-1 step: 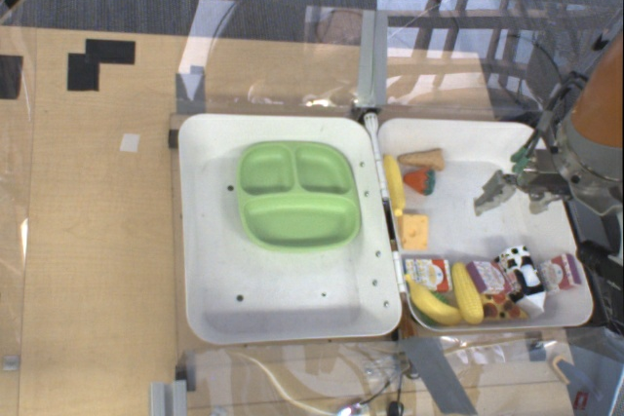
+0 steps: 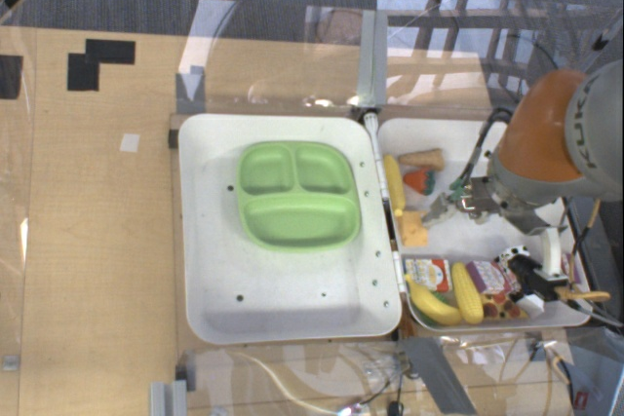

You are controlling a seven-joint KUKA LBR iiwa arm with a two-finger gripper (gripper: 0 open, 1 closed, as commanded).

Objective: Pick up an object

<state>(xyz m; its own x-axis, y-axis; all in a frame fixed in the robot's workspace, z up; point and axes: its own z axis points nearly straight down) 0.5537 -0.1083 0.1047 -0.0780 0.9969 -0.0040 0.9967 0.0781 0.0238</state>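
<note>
Grey carpet runs behind a pale wooden bench point(image 2: 88, 239) carrying two shallow white bins side by side. In the camera view the left bin point(image 2: 210, 307) holds a green divided plate point(image 2: 296, 194). The right bin point(image 2: 468, 133) holds the toys: a long yellow piece point(image 2: 393, 185) against the wall shared by the two bins, a brown roll point(image 2: 420, 159), a small red and green piece point(image 2: 419, 179), a yellow wedge point(image 2: 414, 230), and nearer the front a banana point(image 2: 431, 301), a corn cob point(image 2: 467, 292) and a purple packet point(image 2: 492, 276).

No single object is named, so any toy will do. The yellow wedge and the red and green piece lie closest to the gripper point(image 2: 450, 204), and either looks a fair target. A good try would centre over one item, well clear of the bin wall and of neighbours, then come straight down before closing. The front cluster is crowded and likely to slip or jam.

The arm point(image 2: 546, 136) reaches in from the right, its orange band above the wrist over the right bin's far right part. The gripper points left and downward over the bin's middle, above bare floor just right of the yellow wedge. Whether it is apart or together cannot be told, and nothing visibly sits in it.
</note>
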